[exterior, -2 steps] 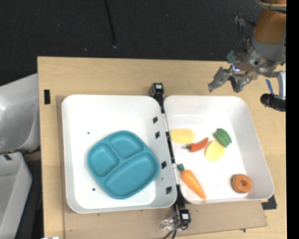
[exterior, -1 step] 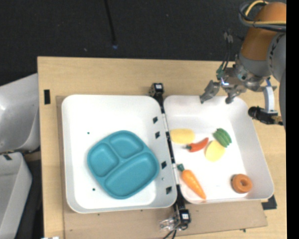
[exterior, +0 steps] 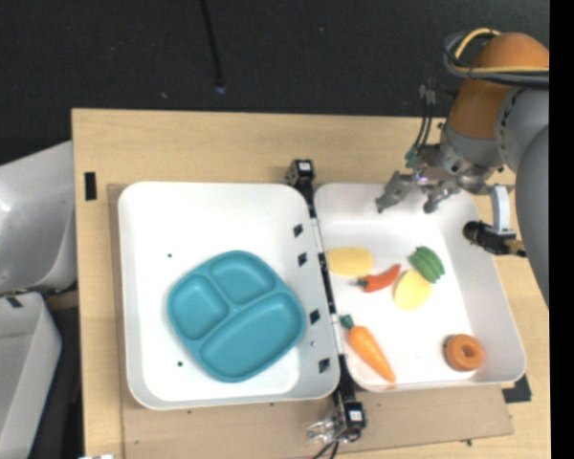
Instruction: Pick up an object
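1. Arm (exterior: 493, 84) comes in from the right, orange band above the wrist, grey body at the frame edge.
2. Claw (exterior: 413, 195) sits over the far edge of the right bin (exterior: 488, 295), fingers spread apart, nothing between them. Open, no grip.
3. Right bin holds six toy foods, all lying on the bin floor, none touching the claw.
4. Yellow piece (exterior: 350, 260) near the bin's left wall, mid-depth.
5. Red chili (exterior: 381, 279) just beside it on the right, its near end touching or almost touching the yellow piece; can't tell which.
6. Green piece (exterior: 427, 262) right of the chili, tilted.
7. Lemon (exterior: 412, 291) directly below the green piece, touching it; the chili tip meets its left side.
8. Carrot (exterior: 369, 348) at the near-left corner, green top pointing at the divider, tip toward the near wall.
9. Orange ring (exterior: 464, 352) at the near-right corner, well apart from the rest.
10. Closest items to the claw are the yellow piece and the green piece, both nearer the camera than the claw.
11. Left bin (exterior: 139, 256) holds one blue tray (exterior: 234, 314) with three compartments, rotated, lying flat near the bin's middle.
12. Both bins sit side by side on the wooden counter (exterior: 220, 142), joined at the middle by black clips (exterior: 300, 171).
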Robot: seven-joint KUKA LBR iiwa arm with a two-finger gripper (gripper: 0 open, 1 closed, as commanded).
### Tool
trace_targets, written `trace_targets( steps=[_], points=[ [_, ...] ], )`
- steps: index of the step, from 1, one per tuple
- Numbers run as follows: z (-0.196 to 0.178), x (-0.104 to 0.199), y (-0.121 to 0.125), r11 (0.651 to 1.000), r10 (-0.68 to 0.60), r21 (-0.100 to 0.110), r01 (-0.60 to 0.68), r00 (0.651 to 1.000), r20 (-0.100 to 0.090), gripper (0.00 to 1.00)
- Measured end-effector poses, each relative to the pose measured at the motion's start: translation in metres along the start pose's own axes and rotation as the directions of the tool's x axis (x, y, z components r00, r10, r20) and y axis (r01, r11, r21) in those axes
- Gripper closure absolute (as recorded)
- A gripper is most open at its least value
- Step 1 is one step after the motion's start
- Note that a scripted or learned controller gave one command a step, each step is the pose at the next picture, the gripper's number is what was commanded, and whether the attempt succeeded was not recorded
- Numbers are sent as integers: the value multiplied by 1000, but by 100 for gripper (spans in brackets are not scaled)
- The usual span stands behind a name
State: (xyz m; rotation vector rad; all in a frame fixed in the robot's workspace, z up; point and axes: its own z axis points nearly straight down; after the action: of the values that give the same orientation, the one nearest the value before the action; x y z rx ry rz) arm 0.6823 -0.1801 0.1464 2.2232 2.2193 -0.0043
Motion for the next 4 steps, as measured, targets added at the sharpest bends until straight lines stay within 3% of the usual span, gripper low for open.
trace_targets(
  steps=[1,2,3,4],
  points=[
    [47,-1,0,1000,-3,-1,3,1000,0,0],
    [32,-2,1,1000,-3,-7,3,1000,3,100],
    [-25,-8,-6,1000,0,-9,0,1000,0,100],
    [-58,-9,-5,1000,-3,-7,3,1000,0,100]
  ],
)
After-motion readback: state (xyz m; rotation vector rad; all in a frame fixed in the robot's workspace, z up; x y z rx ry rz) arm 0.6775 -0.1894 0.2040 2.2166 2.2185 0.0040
